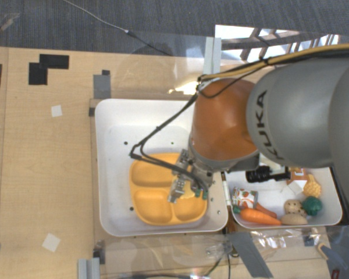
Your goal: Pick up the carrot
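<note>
Pale wooden worktop (41,173) fills the left and centre of the frame, with dark grey carpet along the top edge. Two shallow white plastic bins sit side by side: the larger left bin (113,156) at frame centre, the right bin (331,211) at lower right, partly hidden under the arm. Grey KUKA arm with the orange band (279,121) comes in from the upper right and covers much of the boundary between the bins. The metal two-finger gripper (185,186) hangs over the left bin, directly above a yellow sectioned plastic tray (148,199) that lies in the bin's lower half. Whether the gripper is spread or pressed together cannot be told from this slanted view; nothing is seen between its tips. A black cable (157,133) loops from the wrist down to the left of the tray. The long orange carrot with a tapered end (260,216) lies in the right bin, near its lower left corner, roughly horizontal, well apart from the gripper. Just above the carrot's left end, a small red-and-white printed can (244,199). To the carrot's right, a beige potato-like lump (293,213), then a dark green round piece (312,206), with a yellow corn-like piece (310,186) above them. Black marker shapes (46,67) sit at the worktop's upper left.
</note>
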Controlling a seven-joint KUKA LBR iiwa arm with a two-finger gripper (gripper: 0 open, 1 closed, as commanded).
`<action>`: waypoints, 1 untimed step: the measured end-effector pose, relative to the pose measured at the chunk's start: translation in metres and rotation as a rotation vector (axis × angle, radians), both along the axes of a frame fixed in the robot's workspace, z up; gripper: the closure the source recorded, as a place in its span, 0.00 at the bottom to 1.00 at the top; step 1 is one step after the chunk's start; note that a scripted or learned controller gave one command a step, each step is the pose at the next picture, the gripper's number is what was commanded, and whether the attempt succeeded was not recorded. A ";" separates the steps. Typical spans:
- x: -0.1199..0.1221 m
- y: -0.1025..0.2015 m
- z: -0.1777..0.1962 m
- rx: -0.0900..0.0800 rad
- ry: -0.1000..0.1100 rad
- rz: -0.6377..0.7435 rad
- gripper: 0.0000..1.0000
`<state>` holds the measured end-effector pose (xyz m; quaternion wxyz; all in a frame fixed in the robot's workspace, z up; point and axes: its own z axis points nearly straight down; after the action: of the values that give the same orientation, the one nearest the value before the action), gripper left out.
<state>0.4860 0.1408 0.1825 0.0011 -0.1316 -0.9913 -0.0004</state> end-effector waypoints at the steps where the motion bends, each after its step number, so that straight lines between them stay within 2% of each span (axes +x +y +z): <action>1: 0.020 -0.016 0.086 0.000 -0.016 0.416 1.00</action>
<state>0.5056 0.1250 0.2684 -0.0065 0.0761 -0.9971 -0.0013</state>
